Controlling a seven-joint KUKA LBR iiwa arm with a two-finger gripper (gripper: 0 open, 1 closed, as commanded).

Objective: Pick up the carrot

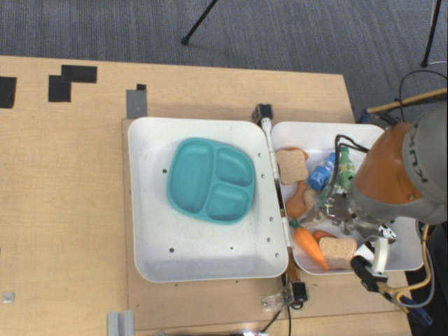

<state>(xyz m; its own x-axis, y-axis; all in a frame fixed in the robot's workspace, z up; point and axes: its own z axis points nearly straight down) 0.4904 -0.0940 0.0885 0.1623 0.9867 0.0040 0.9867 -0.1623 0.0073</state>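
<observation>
Two shallow white bins sit side by side on a light wooden tabletop, which fills the left and centre of the frame.

Left bin: holds one teal divided plate, three compartments, lying flat in the bin's upper middle.

Right bin: holds the food items.
- Carrot: orange, green at its upper-left end, lying at a slant near the bin's lower-left corner, close to the wall shared with the left bin. It touches a bread slice on its right.
- Bread slice: tan, lower part of the bin, just right of the carrot.
- Second bread slice: upper left of the bin.
- Brown rounded item: between the upper bread slice and the carrot; kind cannot be told.
- Blue item: just right of the upper bread slice, partly behind cables.

Arm: grey with an orange band, entering from the right edge, over the right bin.

Hand: low over the middle of the right bin, above and to the right of the carrot, apart from it. Fingers hidden among cables and wrist hardware; open or closed cannot be told.

Grey carpet runs across the top of the frame.
</observation>
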